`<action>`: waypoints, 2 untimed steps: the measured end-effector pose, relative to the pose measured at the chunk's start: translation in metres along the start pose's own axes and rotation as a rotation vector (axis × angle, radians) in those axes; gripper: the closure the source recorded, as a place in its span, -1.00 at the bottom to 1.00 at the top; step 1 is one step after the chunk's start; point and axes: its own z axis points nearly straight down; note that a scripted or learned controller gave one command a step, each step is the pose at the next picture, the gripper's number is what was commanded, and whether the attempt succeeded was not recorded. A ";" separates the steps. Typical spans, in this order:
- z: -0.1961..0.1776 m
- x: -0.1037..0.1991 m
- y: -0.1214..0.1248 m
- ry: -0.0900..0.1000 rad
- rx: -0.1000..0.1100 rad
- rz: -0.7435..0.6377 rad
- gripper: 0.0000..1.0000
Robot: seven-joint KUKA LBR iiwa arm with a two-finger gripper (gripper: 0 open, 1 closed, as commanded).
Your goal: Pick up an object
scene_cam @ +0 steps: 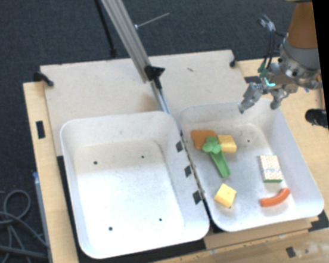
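The right bin [241,118] holds several small objects. An orange piece [200,136], a green toy [218,156] and a yellow block [228,144] lie bunched together near its far left. Another yellow block [225,195] sits near the front left. A white box with green print [270,168] and a red-orange sausage shape [275,198] lie at the right. My gripper [260,103] hangs above the bin's far right corner, apart from all of them. It is open, with nothing between its fingers [246,102].
The left bin [123,181] stands beside the right one on the bench. A slanted metal pole [127,33] rises from between the bins at the back. Cables [6,233] lie on the floor at the left.
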 end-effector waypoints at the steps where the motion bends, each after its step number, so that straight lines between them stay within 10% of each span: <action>1: -0.003 -0.001 0.001 -0.003 -0.004 -0.002 -1.00; 2: 0.045 0.007 -0.003 -0.002 0.000 -0.002 -1.00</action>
